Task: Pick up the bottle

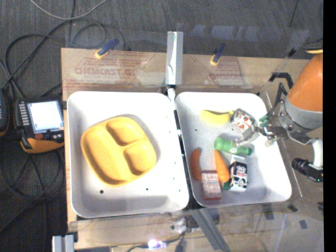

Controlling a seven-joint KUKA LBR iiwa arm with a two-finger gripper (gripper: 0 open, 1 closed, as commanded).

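Your bottle [232, 146] is the green one lying on its side in the right bin [273, 190], about the middle, with the banana [216, 116] beyond it and the carrot [221, 166] just on its near side. The end effector [251, 135] sits right at the bottle's right end, beside a small red-and-white packet [241, 121]; you cannot tell from this angle whether it is wide or narrow, and nothing shows between its fingers.

Watch for three things. The bottle is round and lying flat, so a pinch off its axis would likely roll it toward the carrot or the milk carton [238, 176]. The crowding means the end effector may catch the red-and-white packet or the carton instead. And a descent too far right would close on bare bin floor.

On writing: the brown board [105, 70] at the far side of the worktop carries large lettering that reads roughly "CHEMCAST". The carton and the red packet [211, 185] bear print too small to read.
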